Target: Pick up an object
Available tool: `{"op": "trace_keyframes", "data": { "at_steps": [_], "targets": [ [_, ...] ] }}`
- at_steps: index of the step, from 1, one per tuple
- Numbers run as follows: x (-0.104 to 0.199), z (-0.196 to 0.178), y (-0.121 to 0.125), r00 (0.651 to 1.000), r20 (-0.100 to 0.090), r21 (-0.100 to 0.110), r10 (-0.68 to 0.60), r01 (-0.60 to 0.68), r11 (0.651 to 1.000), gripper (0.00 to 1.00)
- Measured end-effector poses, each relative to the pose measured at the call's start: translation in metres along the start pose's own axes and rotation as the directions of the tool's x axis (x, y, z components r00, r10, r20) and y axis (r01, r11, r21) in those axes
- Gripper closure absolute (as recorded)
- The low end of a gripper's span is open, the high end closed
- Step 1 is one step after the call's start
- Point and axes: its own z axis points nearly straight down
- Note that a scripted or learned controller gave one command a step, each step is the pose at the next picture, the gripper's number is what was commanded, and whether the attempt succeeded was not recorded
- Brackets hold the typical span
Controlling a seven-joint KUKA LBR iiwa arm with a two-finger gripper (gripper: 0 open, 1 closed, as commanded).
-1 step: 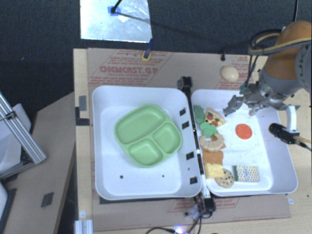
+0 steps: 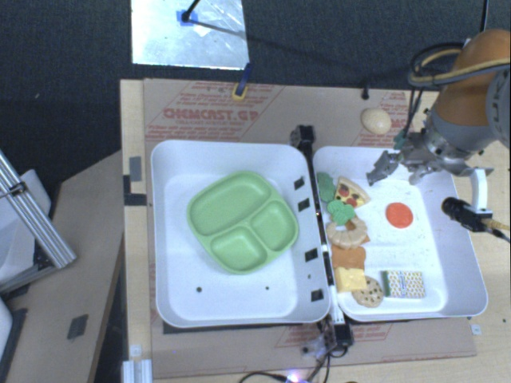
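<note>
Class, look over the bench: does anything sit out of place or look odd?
Yes: a beige egg-shaped object lies on the cardboard behind the right bin, outside it, while the other food toys are inside.

1. Robot lab or test bench, not a home.
2. Grey arm (image 2: pixel 471 94) with orange band and loose cables enters at 2 o'clock.
3. Two white bins (image 2: pixel 231 309) sit on printed cardboard (image 2: pixel 211 112) laid over a plywood bench.
4. Aluminium frame rail (image 2: pixel 28 214) at 9 o'clock.
5. Dark carpet floor at 12 o'clock, with a shiny foil sheet (image 2: pixel 188 22).
6. Toy food (image 2: pixel 349 234) in the right bin, green divided plate (image 2: pixel 242 222) in the left: staged props.
</note>
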Motion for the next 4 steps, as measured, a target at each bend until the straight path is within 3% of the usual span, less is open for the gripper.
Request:
{"op": "trace_keyframes", "data": {
  "at_steps": [2, 3, 4],
  "targets": [
    [-0.003, 0.107, 0.005, 1.000, -0.001, -0.004, 0.004, -0.004, 1.000, 0.00],
    [-0.003, 0.093, 0.008, 1.000, -0.002, -0.010, 0.002, -0.002, 1.000, 1.00],
    [-0.004, 0.028, 0.014, 1.000, 0.001, -0.007, -0.002, 0.002, 1.000, 1.00]
  ]
}}
